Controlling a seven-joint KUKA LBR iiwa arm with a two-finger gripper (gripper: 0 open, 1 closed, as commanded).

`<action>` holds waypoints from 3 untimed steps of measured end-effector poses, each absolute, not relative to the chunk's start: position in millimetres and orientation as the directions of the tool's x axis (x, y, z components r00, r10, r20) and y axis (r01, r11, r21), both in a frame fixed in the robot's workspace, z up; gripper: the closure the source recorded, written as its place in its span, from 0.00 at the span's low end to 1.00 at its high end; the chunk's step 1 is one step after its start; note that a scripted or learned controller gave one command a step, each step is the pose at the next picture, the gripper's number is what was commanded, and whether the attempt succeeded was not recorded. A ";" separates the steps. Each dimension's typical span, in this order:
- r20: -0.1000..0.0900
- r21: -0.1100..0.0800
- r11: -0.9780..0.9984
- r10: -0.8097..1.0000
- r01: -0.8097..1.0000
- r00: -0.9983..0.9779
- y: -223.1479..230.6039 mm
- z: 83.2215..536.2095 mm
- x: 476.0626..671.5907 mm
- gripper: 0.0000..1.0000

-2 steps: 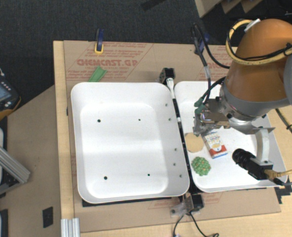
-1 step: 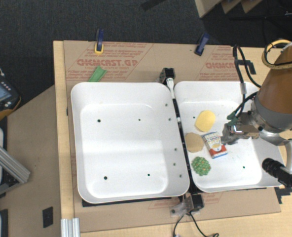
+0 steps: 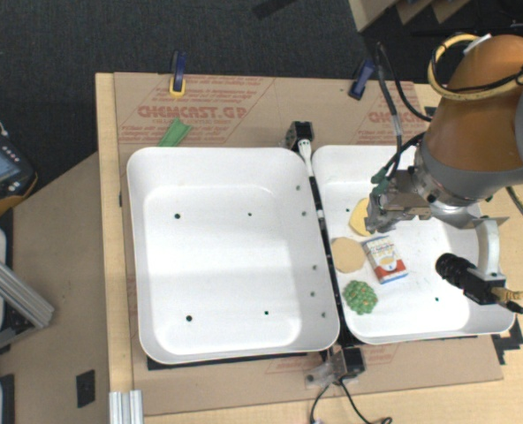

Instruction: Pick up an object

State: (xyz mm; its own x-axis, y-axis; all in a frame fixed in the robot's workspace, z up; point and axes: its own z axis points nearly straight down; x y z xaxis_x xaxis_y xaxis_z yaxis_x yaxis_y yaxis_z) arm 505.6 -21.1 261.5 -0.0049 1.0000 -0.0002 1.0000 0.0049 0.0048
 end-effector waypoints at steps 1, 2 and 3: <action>0.001 -0.004 -0.004 1.000 1.000 0.004 -65.9 247.8 477.7 1.00; 0.001 0.007 0.007 1.000 1.000 -0.007 -9.6 292.4 513.7 1.00; 0.000 0.003 0.001 1.000 1.000 -0.001 -13.0 300.3 512.1 1.00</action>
State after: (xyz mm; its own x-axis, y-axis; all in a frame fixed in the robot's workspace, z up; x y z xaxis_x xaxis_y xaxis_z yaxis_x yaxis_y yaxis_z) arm 512.1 -13.0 300.3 -0.0015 1.0000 -0.0004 1.0000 0.0015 0.0028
